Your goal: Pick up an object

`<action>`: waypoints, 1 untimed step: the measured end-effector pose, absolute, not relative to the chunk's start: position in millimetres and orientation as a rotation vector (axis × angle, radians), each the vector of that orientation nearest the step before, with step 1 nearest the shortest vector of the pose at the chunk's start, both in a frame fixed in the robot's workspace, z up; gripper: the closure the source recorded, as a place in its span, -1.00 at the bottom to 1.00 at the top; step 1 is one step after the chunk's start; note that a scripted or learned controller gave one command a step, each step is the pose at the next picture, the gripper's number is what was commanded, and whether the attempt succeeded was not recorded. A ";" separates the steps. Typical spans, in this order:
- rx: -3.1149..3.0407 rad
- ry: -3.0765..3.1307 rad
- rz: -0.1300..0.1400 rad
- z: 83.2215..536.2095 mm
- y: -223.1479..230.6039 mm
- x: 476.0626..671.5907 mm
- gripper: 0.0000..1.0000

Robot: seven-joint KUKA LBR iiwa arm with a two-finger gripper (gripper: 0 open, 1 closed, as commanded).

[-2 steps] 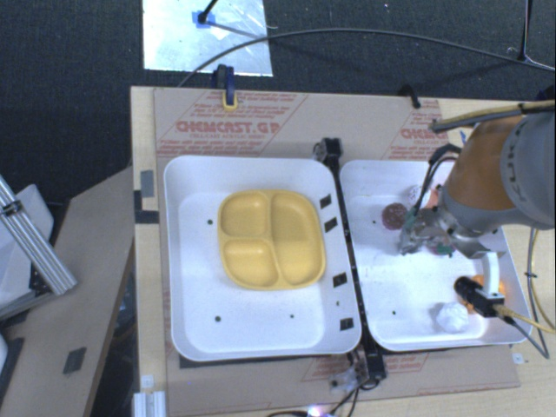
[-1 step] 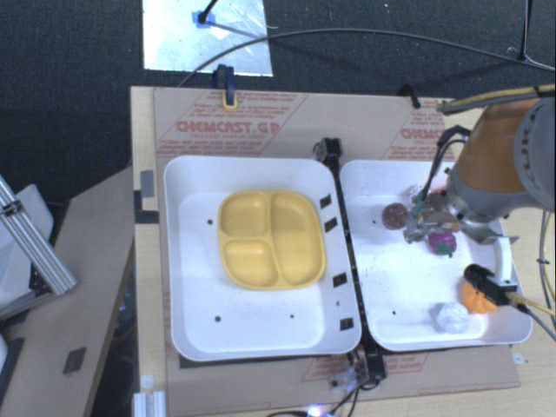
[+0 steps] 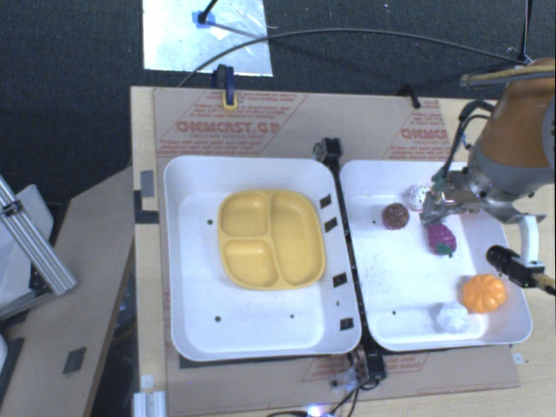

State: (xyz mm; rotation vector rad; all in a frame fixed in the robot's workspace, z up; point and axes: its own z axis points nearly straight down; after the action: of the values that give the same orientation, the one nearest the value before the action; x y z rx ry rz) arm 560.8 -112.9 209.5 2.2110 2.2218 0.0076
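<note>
The right bin (image 3: 382, 320) holds several small objects. A brown ball (image 3: 395, 215) lies near its far left, with a white speckled object (image 3: 418, 198) just behind it. A purple fruit with a green tip (image 3: 441, 238) sits mid-bin, an orange pumpkin (image 3: 483, 293) lies at the near right, and a white crumpled object (image 3: 452, 317) rests by the front wall. My gripper (image 3: 433, 210) reaches in from the right and hangs low, directly behind the purple fruit and beside the speckled object. Nothing visibly rests in it.
The left bin (image 3: 195, 320) carries a yellow divided plate (image 3: 269, 237). A black divider with clips (image 3: 343, 250) runs between the bins. A black part (image 3: 512, 266) sticks in over the right bin's right rim, near the pumpkin.
</note>
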 end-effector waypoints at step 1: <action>2.209 2.223 0.008 273.7 -110.9 565.8 1.00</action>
State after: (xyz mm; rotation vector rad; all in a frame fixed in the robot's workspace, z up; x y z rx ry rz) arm 565.8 -110.9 273.7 2.2095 2.2230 0.0080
